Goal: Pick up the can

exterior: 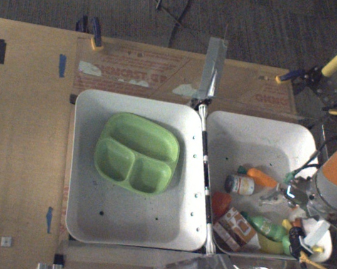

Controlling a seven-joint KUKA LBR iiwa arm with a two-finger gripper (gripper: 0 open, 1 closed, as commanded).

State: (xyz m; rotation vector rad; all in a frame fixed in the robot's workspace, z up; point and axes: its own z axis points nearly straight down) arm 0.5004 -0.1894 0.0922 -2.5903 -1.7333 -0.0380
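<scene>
The can (240, 185) lies on its side in the right bin (250, 137), silver with a pale label, near the bin's middle. My gripper (281, 194) hovers just to the right of it, at about the same height in the view, fingers pointing left toward the can. Nothing shows between the fingers. An orange carrot-shaped toy (261, 177) lies just above the can, between it and the gripper.
The right bin also holds a red item (220, 203), a brown carton (236, 229), a green bottle (266, 227) and a yellow piece (273, 245) along its near side. The left bin (84, 149) holds a green divided plate (137, 153). A metal divider (211, 74) stands between the bins.
</scene>
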